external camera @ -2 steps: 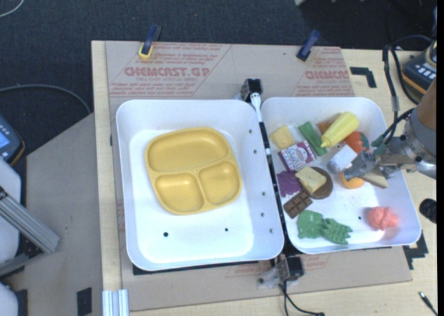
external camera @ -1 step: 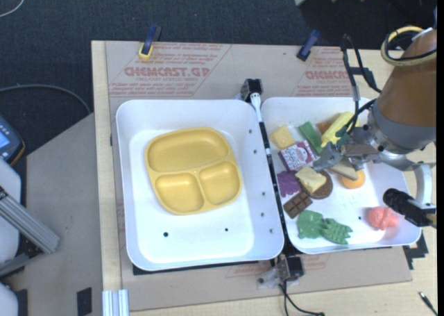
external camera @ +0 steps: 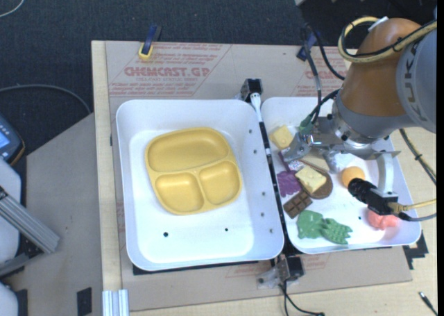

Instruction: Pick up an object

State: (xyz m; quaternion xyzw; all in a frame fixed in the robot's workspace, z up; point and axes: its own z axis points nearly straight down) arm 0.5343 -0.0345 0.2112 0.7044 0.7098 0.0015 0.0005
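Hovering low over the right bin [external camera: 409,235] near its left edge, the gripper [external camera: 300,151] sits among small toy foods [external camera: 312,181] with nothing visibly held and its opening impossible to judge, so the pick appears not yet made.

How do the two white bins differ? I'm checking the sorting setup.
The left bin holds one yellow divided tray; the right bin holds many small toys, among them a green dinosaur and a chocolate bar. The arm's gripper hangs over the right bin, not the left bin. Both are shallow and white.
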